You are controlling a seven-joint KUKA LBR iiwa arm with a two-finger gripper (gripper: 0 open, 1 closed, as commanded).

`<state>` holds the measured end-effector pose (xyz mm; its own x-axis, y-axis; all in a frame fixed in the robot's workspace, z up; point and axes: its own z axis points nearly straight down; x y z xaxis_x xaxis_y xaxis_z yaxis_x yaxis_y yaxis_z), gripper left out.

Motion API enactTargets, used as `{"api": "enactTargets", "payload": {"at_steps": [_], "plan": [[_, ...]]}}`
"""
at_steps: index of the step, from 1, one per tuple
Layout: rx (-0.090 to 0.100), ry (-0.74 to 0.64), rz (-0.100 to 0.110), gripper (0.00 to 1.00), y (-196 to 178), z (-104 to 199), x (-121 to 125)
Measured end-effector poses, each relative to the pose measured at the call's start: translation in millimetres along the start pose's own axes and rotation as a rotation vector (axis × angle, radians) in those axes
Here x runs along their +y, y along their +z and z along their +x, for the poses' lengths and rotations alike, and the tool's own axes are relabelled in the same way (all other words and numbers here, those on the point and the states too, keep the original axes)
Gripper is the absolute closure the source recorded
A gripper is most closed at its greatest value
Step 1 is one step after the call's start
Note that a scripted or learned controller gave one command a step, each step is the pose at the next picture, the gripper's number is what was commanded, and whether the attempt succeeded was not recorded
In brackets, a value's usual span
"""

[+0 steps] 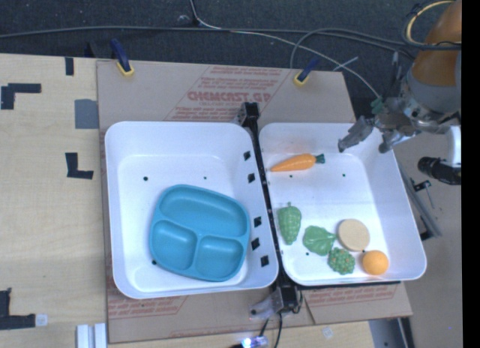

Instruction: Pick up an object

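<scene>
Currently arm (431,69) reaching from right; gripper (369,136) fingers spread, empty, over right bin's (390,189) far corner.

Even, fairly bright overhead light, no hard glare. White bins (120,151) bright w/ slight washout on floors; soft shadows along inner walls, esp. 12 o'clock side. Blue tray (199,234) casts faint shadow toward 7 o'clock. Dark backdrop at 12 o'clock dim. Arm at 3 o'clock slightly soft/blurred. Overall res low, mild noise.
</scene>
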<state>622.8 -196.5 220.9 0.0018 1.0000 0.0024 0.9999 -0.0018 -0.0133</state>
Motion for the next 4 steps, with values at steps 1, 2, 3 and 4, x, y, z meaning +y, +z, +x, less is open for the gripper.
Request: {"api": "enactTargets", "payload": {"at_steps": [1,2,3,4], "plan": [[-0.003,-0.003,-0.012,0.00,-7.3,0.3,2.7],[-0.002,-0.003,-0.006,0.00,47.4,1.1,-8.1],[-0.002,-0.003,-0.005,0.00,110.9,-3.7,-9.4],[-0.005,-0.004,-0.014,0.00,136.7,-3.2,-8.6]]}}
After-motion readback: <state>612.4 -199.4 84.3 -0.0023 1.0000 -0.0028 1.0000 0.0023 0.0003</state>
